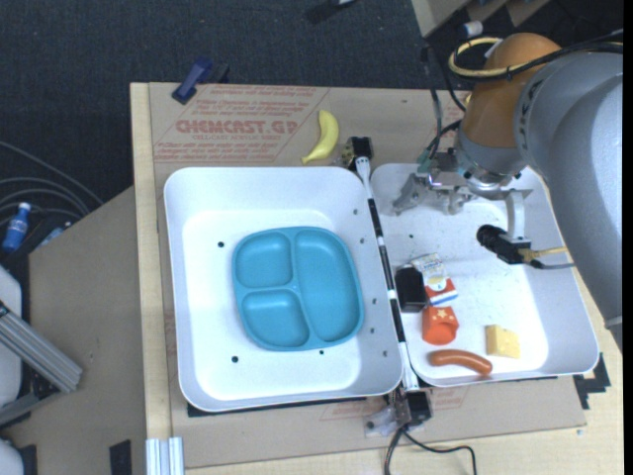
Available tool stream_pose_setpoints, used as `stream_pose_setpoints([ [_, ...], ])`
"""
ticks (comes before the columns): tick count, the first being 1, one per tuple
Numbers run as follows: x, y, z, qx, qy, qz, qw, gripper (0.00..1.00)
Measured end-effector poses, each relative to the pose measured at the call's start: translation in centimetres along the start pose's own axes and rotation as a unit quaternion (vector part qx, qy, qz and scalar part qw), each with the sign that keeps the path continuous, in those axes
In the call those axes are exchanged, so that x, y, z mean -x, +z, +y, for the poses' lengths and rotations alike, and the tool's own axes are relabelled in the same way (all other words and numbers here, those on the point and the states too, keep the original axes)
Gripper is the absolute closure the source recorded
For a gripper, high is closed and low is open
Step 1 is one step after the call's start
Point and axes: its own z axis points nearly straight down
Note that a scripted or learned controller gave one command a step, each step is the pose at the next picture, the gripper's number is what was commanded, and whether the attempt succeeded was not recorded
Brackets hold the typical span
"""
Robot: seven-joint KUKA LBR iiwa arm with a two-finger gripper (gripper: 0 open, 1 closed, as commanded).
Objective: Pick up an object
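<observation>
- We are seeing the gripper (432, 201) hanging over the far end of the right bin (554, 305), near the rim, with the grey arm reaching in from the right.
- We are not managing to tell whether the gripper is wide or narrow from this slant. We are judging that it is carrying nothing.
- We are finding the candidate objects gathered at the near end of the right bin, well apart from the gripper:
  - a black block (408, 287) against the inner wall;
  - a small white carton (435, 277) just beside it;
  - an orange piece (440, 325) below that;
  - a sausage (460, 361) by the near rim;
  - a yellow wedge (502, 341) to its right.
- We are also noting a blue divided plate (297, 287) lying in the left bin (198, 226), and a banana (321, 137) lying on the bench beyond both bins.
- We are judging the pick as not yet made: every object is resting on a surface.
- We are reckoning that nearly all of it is left: choosing one object, travelling over it, descending, closing and lifting.
</observation>
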Motion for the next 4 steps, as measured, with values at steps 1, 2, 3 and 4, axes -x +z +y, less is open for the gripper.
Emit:
stream_pose_setpoints([
  [1, -0.4, 0.0, -7.0, -0.001, 0.001, 0.0, 1.0, 0.0],
  [2, -0.4, -1.0, -6.9, -0.001, 0.001, 0.001, 1.0, 1.0],
  [3, -0.4, -1.0, -6.9, -0.001, 0.001, 0.001, 1.0, 0.0],
  [4, -0.4, -2.0, -6.9, 0.0, 0.001, 0.001, 1.0, 1.0],
])
